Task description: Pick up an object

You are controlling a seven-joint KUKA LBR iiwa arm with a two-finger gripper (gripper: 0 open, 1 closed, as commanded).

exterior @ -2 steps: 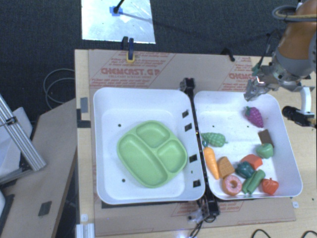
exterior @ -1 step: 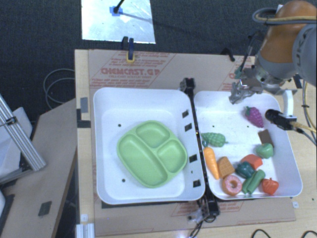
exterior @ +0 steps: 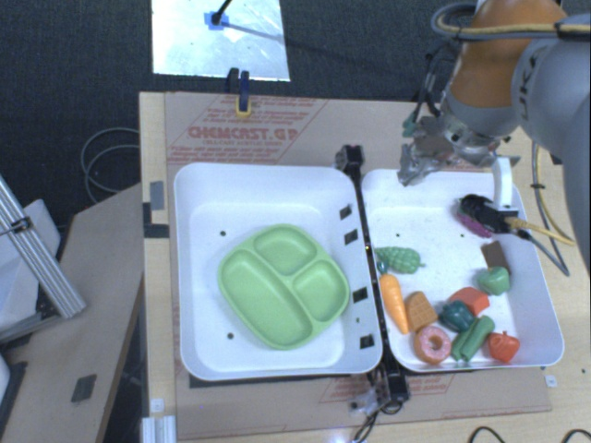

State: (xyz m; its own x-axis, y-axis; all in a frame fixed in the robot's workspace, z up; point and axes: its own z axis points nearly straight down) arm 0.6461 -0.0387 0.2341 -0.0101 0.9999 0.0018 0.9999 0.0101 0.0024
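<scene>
Grey claw (exterior: 420, 169) hangs above right bin's (exterior: 545, 321) far edge, holding nothing.

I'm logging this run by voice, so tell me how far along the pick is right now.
Done: nothing looks picked yet. The toy foods, such as the carrot, donut and green pickle, all lie on the floor of the right bin. In hand: the gripper sits above that bin's far edge with nothing visible between its fingers. Left: descend onto one item, grasp it and lift. The green divided plate lies in the left bin.
</scene>
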